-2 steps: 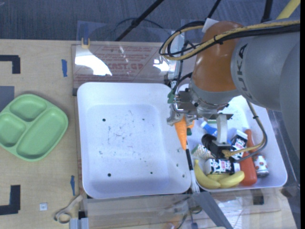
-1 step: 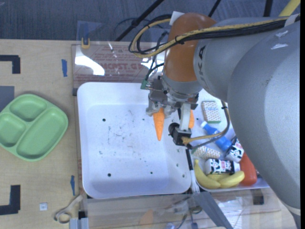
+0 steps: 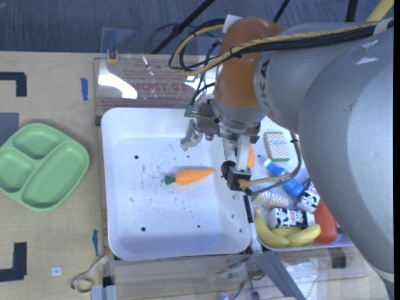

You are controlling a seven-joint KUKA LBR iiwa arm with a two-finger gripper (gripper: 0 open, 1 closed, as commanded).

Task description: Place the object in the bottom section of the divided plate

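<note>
An orange toy carrot [image 3: 192, 177] with a green top lies in the middle of the left white bin [image 3: 125, 230], its green end pointing left. My gripper [image 3: 209, 147] hangs just beyond the carrot and slightly above it, open, with nothing between its fingers. One finger [image 3: 189, 140] shows on the left and the other [image 3: 229, 150] on the right. The green divided plate [image 3: 41, 165] rests on the wooden bench at the far left, outside the bins, with two small sections at the top and one large section at the lower right.
The right bin holds several items: a yellow banana [image 3: 289, 236], a cow-patterned carton [image 3: 289, 218], a blue bottle [image 3: 282, 175], a red item [image 3: 326, 222] and a small cracker box [image 3: 277, 145]. A clear plastic sheet [image 3: 150, 83] lies behind the left bin.
</note>
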